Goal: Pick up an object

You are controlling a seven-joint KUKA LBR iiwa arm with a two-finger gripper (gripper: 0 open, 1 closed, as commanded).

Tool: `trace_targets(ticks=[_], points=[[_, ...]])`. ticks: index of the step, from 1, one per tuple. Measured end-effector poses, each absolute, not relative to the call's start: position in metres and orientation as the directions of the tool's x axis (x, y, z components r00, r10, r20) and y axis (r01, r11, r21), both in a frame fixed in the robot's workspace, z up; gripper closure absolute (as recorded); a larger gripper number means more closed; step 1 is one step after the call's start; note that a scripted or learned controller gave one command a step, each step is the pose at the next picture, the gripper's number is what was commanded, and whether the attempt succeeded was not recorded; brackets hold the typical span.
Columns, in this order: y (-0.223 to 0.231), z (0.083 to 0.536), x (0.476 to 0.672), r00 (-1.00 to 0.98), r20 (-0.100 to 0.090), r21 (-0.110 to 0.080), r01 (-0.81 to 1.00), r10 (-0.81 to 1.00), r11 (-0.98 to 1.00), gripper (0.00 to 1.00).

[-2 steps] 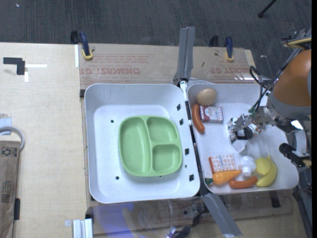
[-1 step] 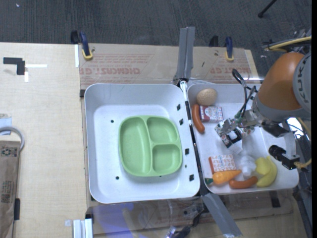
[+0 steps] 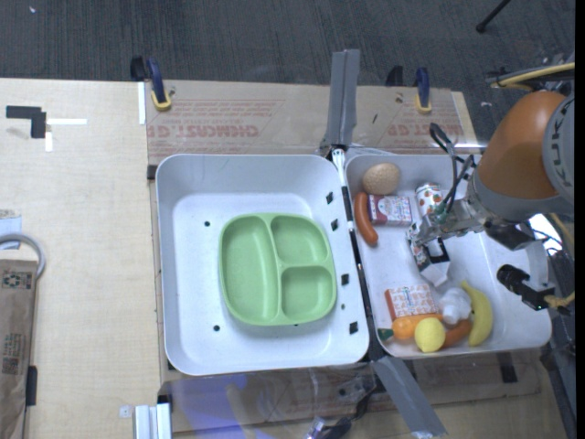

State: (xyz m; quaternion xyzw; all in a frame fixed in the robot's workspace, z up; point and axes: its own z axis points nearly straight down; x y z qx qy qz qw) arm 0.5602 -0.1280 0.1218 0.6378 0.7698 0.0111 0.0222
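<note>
robot lab/test bench | 2 white bins [image 3: 174, 273] clamped on cardboard-lined wood bench [image 3: 73, 245] | toy food in bin R of green tray [image 3: 277, 268] | grey carpet behind bins

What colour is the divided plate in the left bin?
Pale green: the three-compartment plastic plate is one plain colour with no pattern, seen clearly in the camera view.

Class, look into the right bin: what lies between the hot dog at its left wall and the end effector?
In the camera view, a red packet lies between the hot dog and the end effector, with bare white bin floor just below it.
</note>
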Motion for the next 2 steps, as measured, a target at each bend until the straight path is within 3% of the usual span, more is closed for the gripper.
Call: trace_targets(ticks=[1,2], points=[[-0.0779,0.2303,0.5567,0.059,-0.002,-0.002,0.998,0.998,-0.059,1.00],[-0.0783,0.2381,0.5570,0.056,-0.004,-0.005,0.998,0.998,-0.056,1.00]])
